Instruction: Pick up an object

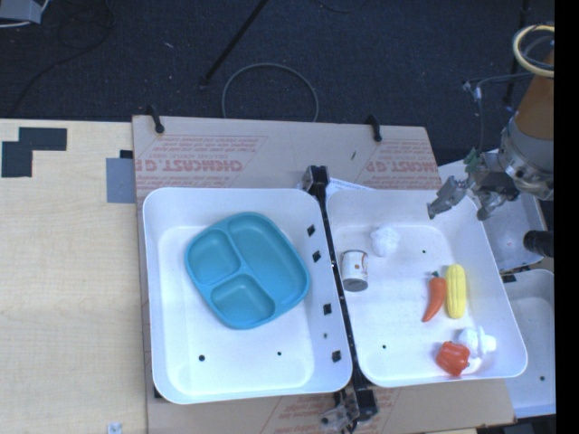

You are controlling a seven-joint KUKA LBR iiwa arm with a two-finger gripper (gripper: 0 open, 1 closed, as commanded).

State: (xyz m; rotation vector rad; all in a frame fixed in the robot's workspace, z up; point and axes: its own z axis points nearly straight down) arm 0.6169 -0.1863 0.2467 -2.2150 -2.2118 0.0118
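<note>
My gripper (467,199) hangs over the far right corner of the right bin (407,369), its two grey fingers spread apart with nothing between them. Inside that bin, a small white-and-grey cup (354,268) lies near the divider, with a crumpled white object (385,239) just behind it. Toward the right wall lie a yellow corn cob (455,290) and an orange carrot (434,298) side by side. A red and white object (463,352) rests in the near right corner.
A blue divided plate (246,269) lies in the left bin (181,369). A black divider with clips (330,278) runs between the bins. Cardboard (271,156) sits behind the bins, and a wooden bench top (63,278) stretches left.
</note>
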